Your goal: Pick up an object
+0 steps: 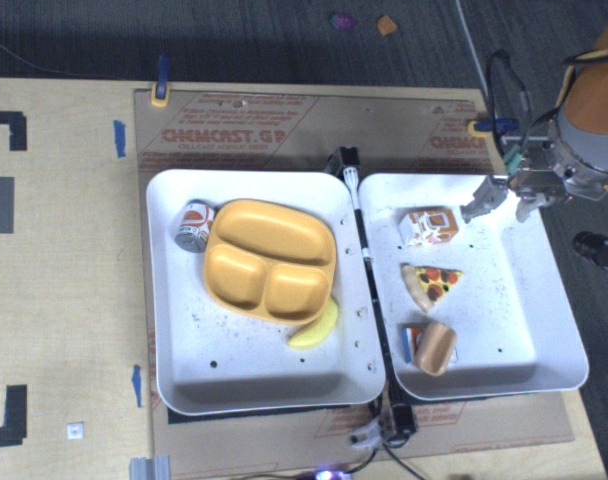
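Note:
My gripper (504,206) hovers over the far right corner of the right bin (554,298), open with nothing between its fingers. A small white and orange packet (430,226) lies just to its left, apart from it. Below the packet lies a toy pizza slice (431,284). A brown cylinder-shaped item (435,348) rests near the bin's front, with a small blue and red piece at its left side. In the left bin (174,368) a yellow divided plate (269,258) lies tilted, with a small can (193,226) at its far left and a banana (317,328) at its front right.
The two bins meet at a central rim (366,268) with black clips at both ends. Brown cardboard (284,128) lies under the bins. Cables (504,78) hang near the arm at the upper right. Blue tape marks sit on the wooden bench (54,268) to the left.

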`<state>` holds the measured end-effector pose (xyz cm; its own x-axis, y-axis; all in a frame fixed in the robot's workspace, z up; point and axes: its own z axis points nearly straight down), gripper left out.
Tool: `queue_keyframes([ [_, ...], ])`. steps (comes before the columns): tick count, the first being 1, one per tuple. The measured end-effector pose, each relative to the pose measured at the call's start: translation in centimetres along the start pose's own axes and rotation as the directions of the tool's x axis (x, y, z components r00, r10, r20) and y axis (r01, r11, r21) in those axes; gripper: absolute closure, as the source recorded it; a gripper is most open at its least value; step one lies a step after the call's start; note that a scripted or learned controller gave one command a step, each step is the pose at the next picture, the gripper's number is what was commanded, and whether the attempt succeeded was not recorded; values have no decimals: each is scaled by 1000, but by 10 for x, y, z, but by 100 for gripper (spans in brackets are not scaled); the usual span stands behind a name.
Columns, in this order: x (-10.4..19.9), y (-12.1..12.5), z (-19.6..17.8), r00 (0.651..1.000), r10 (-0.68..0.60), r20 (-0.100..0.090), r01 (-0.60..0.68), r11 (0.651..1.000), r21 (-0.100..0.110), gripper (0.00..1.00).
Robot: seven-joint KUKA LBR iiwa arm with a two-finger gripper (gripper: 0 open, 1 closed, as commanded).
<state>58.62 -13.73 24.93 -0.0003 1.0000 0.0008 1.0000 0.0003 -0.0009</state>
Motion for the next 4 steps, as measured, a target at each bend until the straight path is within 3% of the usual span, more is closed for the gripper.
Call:
queue_keyframes([
  [1, -44, -107, 134, 1000, 2, 1, -2, 1000, 0, 0],
  [2, -21, -106, 160, 1000, 4, 3, -4, 1000, -5, 0],
  [3, 31, -103, 160, 1000, 2, 8, -2, 1000, -16, 0],
  [4, 27, -101, 149, 1000, 7, 17, -6, 1000, -26, 100],
])
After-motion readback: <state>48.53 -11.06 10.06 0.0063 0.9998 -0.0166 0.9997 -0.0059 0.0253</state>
